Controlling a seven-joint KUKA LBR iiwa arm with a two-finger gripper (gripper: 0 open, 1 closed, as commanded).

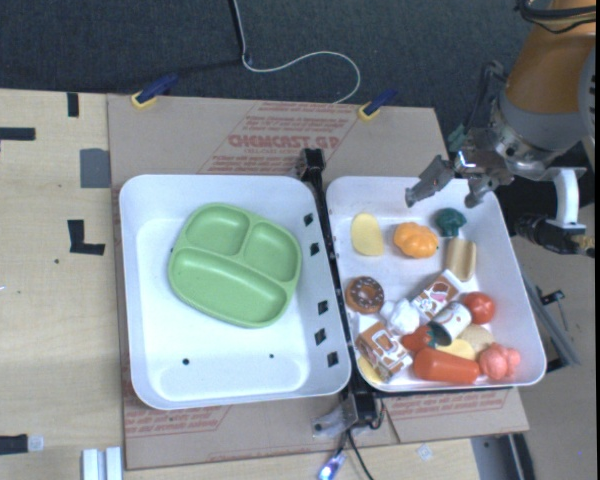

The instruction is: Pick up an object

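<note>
- Gripper — fingers spread wide, nothing between them, poised above the far edge of the right bin.
- Toy food lies in the right bin: yellow piece, orange piece, dark green piece, doughnut, red sausage.
- Left bin — holds a green divided plate.

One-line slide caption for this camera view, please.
Open tool hovers above the right bin of toy food near a dark green piece; a green divided plate sits in the left bin.
</note>
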